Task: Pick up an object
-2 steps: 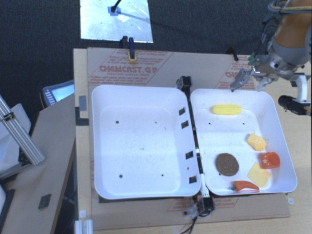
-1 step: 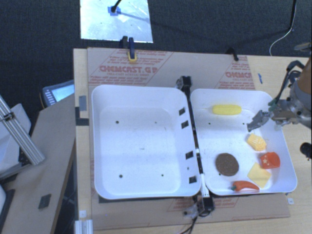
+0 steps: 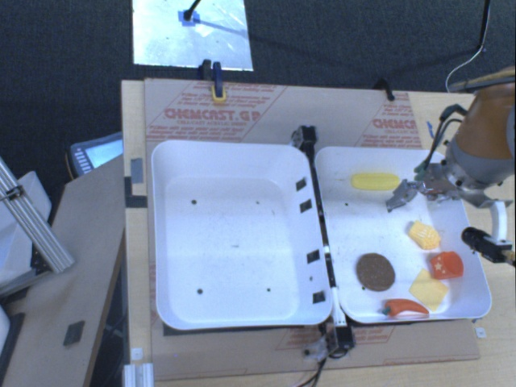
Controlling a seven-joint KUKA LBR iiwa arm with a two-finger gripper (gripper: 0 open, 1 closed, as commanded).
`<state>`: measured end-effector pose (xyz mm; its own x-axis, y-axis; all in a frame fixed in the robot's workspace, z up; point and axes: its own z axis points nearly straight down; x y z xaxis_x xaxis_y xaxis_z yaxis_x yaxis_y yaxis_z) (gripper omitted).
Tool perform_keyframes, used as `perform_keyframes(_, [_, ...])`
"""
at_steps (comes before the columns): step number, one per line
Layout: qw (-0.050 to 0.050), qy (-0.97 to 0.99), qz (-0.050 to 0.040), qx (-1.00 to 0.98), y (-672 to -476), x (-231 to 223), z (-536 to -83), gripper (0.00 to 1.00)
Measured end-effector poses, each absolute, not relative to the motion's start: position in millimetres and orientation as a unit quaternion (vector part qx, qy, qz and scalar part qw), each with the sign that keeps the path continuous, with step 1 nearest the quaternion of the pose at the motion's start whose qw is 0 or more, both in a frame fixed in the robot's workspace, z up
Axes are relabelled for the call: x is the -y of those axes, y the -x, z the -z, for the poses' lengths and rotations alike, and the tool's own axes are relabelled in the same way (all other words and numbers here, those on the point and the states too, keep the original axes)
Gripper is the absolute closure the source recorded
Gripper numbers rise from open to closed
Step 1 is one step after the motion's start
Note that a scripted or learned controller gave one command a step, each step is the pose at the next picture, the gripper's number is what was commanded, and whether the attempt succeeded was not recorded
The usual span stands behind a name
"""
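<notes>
My gripper (image 3: 403,193) hangs over the upper middle of the right bin (image 3: 347,224), on the grey arm with the orange band (image 3: 488,127) reaching in from the right. Its tip is just right of a long yellow piece (image 3: 374,182) and above a small yellow corn chunk (image 3: 424,235). Nearer the bin's front lie a brown round patty (image 3: 376,272), a red-orange piece (image 3: 446,265), a yellow wedge (image 3: 428,289) and an orange-red carrot-like piece (image 3: 405,308). I see nothing held in the gripper.
The left bin (image 3: 173,216) stands beside the right one, with a black-clipped divider (image 3: 314,224) between them. A black part of the arm's fittings (image 3: 484,244) juts over the right bin's right rim. Cardboard (image 3: 242,111) lies under both bins.
</notes>
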<state>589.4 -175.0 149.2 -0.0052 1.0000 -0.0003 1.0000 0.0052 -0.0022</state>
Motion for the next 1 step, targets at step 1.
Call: perform_keyframes(1, [0.003,0.704,0.0012,0.710,-672.2,203.3,-87.9,0.00])
